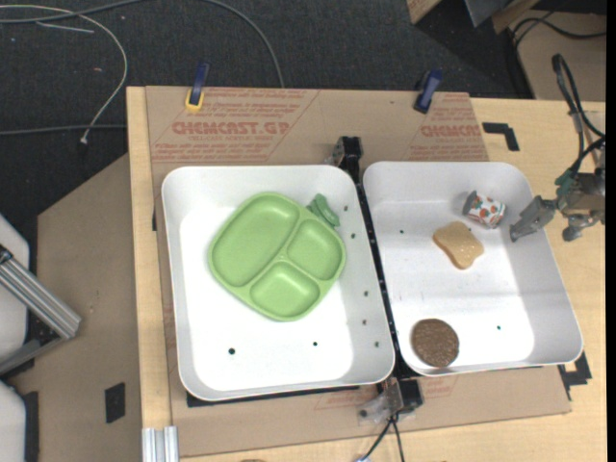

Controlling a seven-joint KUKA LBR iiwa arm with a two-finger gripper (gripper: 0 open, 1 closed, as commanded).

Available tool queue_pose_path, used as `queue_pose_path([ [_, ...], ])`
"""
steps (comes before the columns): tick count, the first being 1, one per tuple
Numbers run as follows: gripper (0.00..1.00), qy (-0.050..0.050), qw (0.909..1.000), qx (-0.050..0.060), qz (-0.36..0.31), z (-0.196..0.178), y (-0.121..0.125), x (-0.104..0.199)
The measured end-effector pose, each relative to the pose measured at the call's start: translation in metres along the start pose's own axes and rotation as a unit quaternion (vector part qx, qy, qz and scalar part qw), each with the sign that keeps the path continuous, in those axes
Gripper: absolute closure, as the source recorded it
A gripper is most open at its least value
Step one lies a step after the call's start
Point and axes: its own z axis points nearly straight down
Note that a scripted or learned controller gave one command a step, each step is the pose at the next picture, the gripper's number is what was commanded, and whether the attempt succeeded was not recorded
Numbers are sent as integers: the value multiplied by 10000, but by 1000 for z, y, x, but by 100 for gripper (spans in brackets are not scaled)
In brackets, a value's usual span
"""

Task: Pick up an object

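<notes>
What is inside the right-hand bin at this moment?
The right bin holds three things, all apart: a small patterned ball near the far edge, a tan piece in front of it, and a brown disc near the front. Whatever lies beneath them is covered.

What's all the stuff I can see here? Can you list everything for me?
Bins: two, white, side by side on the bench; left bin, right bin.
Divided plate: one, light green, three compartments, middle of the left bin.
Small green object: one, darker green, at the plate's upper right edge; too small to identify.
Tan piece: one, beige, upper middle of the right bin.
Patterned ball: one, white with coloured spots, upper right of the right bin.
Round disc: one, brown, near corner of the right bin.
Clamps: two, blue, at the bench's far edge.
Gripper: one, grey, over the right bin's right rim.
</notes>
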Motion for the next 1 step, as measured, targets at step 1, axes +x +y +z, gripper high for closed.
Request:
queue_pose_path([
  [1,0,-17,10000,-61,-20,-7,3,1],
])
